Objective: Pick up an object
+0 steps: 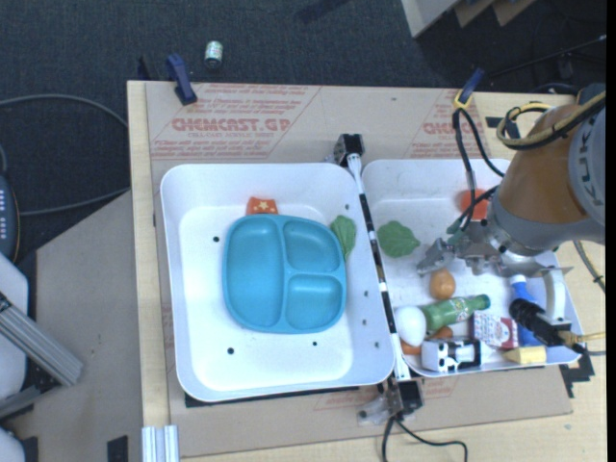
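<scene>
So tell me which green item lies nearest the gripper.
The green leaf-shaped piece in the right bin, just left of the gripper; the green bottle lies lower, the other leaf sits in the left bin.

Blue divided plate (285, 273) lies in left bin (192, 354); hand (445, 254) hovers above brown egg (442, 284).

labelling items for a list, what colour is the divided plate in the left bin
Light blue, plain with no pattern; the divided plate shows best in the camera view.

This looks like a robotics lab. A wooden desk (289, 123) stamped with a maker's name carries 2 white bins (192, 287) clamped side by side, a grey and orange robot arm (549, 191) reaches in, and loose cables (58, 104) trail over the dark carpet (289, 27).
</scene>
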`<state>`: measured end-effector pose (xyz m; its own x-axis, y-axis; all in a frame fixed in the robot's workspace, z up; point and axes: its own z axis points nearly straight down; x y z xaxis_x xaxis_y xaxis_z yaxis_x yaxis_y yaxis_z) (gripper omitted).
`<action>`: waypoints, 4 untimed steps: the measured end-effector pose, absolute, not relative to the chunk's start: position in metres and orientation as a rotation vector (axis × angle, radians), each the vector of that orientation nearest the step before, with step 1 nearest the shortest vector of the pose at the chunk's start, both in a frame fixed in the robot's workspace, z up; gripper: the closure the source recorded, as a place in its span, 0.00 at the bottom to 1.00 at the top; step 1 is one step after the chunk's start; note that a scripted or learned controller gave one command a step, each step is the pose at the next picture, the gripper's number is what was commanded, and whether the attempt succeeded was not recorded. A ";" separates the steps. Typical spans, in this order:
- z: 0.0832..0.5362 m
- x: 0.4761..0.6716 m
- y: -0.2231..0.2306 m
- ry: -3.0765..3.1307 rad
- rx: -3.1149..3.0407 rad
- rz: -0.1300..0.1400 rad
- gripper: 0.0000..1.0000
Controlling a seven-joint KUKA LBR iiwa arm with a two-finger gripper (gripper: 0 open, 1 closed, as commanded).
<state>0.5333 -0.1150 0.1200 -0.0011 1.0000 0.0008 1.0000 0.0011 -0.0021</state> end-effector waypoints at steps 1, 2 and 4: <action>0.084 0.500 -0.096 -2.220 -2.220 0.001 0.00; 0.084 0.479 -0.095 -2.221 -2.222 0.000 0.00; 0.095 0.551 -0.135 -2.224 -2.224 -0.001 1.00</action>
